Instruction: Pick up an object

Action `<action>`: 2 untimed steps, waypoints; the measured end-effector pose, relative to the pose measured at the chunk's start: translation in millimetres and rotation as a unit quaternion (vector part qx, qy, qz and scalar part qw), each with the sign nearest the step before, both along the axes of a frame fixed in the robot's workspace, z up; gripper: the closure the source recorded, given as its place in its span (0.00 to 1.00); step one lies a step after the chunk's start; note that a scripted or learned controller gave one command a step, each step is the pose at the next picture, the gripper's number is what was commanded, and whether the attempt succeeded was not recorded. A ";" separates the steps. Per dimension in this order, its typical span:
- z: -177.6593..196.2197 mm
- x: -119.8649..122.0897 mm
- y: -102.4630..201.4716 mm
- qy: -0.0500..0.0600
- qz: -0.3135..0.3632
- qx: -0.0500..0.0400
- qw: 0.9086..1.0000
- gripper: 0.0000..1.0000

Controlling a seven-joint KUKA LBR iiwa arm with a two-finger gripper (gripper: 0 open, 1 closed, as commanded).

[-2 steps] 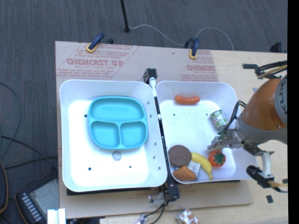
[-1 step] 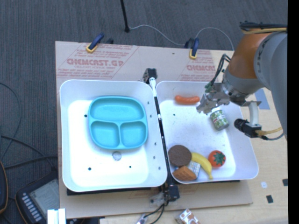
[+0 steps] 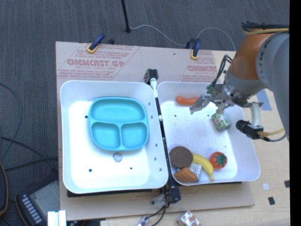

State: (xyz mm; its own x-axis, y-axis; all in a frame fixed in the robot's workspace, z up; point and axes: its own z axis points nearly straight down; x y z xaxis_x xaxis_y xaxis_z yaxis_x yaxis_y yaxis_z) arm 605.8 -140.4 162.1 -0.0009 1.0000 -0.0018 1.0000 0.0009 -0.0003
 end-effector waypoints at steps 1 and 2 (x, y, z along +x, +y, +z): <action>-74.6 0.2 27.4 -0.002 0.000 -0.001 1.000 0.00; -74.2 -66.3 26.4 -0.004 -0.001 -0.001 1.000 0.00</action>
